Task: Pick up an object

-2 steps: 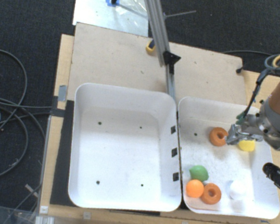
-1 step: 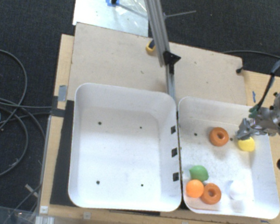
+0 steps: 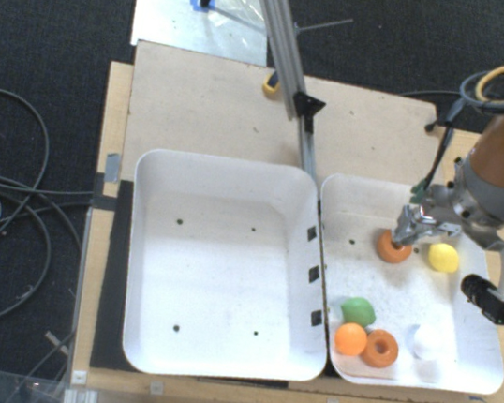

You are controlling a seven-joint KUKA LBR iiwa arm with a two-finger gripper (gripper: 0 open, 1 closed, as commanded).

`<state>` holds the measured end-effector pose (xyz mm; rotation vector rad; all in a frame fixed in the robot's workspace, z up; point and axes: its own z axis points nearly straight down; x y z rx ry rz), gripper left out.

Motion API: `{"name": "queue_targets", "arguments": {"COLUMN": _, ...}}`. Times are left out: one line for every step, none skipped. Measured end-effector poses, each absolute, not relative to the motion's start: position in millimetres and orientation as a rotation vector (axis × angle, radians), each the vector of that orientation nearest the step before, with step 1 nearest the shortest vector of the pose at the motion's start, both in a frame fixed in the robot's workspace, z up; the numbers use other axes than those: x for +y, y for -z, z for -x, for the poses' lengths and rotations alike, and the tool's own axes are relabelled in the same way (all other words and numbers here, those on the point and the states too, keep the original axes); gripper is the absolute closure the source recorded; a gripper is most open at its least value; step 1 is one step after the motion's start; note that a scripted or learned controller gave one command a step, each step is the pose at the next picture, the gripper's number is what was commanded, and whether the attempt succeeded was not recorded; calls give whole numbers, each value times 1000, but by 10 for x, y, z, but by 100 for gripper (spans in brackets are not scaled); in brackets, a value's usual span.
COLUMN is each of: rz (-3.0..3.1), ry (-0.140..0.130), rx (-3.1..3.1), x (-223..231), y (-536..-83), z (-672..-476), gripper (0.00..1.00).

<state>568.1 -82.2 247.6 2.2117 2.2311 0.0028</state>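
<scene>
My gripper is down in the right bin, its metal tip sitting right on top of an orange piece near the bin's upper middle. From above, my wrist hides the fingertips, so I cannot tell whether they are spread, closed, or clamped on anything.

The risks as I judge them: the orange piece looks low and rounded, and if my fingers straddle it off-centre they may squeeze one edge and squirt it sideways across the smooth bin floor. If they come down on top of it and not around it, they will press it flat against the bin and close on nothing. The yellow ball lies just beside my tip, on the side toward my arm; a finger could nudge it and send it rolling, or catch it along with the orange piece and spoil the grip.

The orange piece pokes out from beneath the tip on the near-left side, so it seems slightly offset from my centre rather than squarely under it.

A green lump, an orange ball, an orange ring and a white ball sit together at the bin's near end, well apart from me.
</scene>
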Motion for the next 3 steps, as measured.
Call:
{"name": "queue_targets", "arguments": {"rz": -2208, "ry": -7, "rx": 2232, "x": -309, "y": -2549, "z": -5857, "gripper": 100}}
{"name": "queue_targets", "arguments": {"rz": -2209, "ry": -7, "rx": 2232, "x": 193, "y": -2607, "z": -5990, "gripper": 100}}
{"name": "queue_targets", "arguments": {"rz": -2211, "ry": -6, "rx": 2231, "x": 642, "y": -2585, "z": -6157, "gripper": 100}}
